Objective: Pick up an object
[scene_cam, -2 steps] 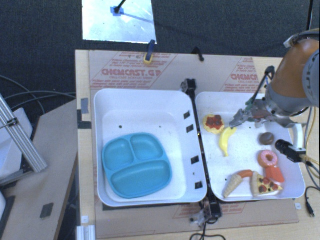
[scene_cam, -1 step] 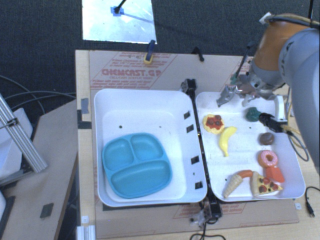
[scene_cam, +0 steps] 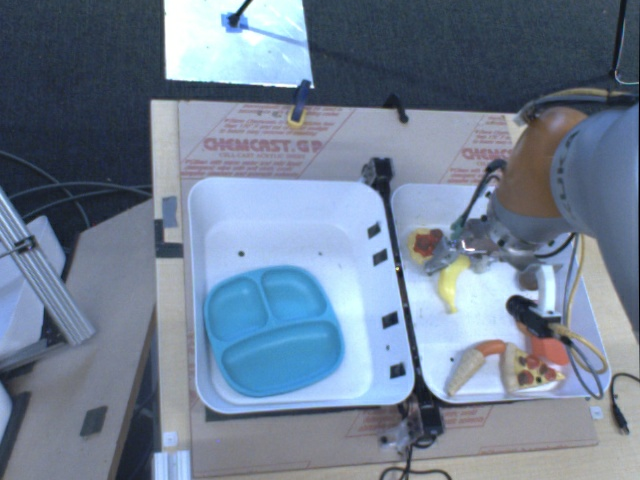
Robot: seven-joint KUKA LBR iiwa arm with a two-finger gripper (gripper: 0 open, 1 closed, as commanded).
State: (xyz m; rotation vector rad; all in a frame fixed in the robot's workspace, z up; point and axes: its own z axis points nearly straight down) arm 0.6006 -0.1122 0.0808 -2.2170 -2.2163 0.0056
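Pizza slice [scene_cam: 530, 370] lies at the near edge of the right bin [scene_cam: 590, 313], with a cone-shaped piece [scene_cam: 464, 370] just beside it and an orange piece [scene_cam: 548, 348] behind — loose toy foods, scattered there for picking. The left bin [scene_cam: 290, 203] carries a blue divided plate [scene_cam: 272, 328] toward its near side. Farther in, a yellow banana [scene_cam: 450, 283] lies just below the tool [scene_cam: 448, 255], its upper end touching or nearly touching it, and a red piece [scene_cam: 425, 242] sits just beside. Whether the tool is spread or clenched I cannot tell; nothing shows gripped in it. The banana seems the likely target, judging by how the arm [scene_cam: 560, 168] hangs over it. Both bins rest on the bench [scene_cam: 260, 138].
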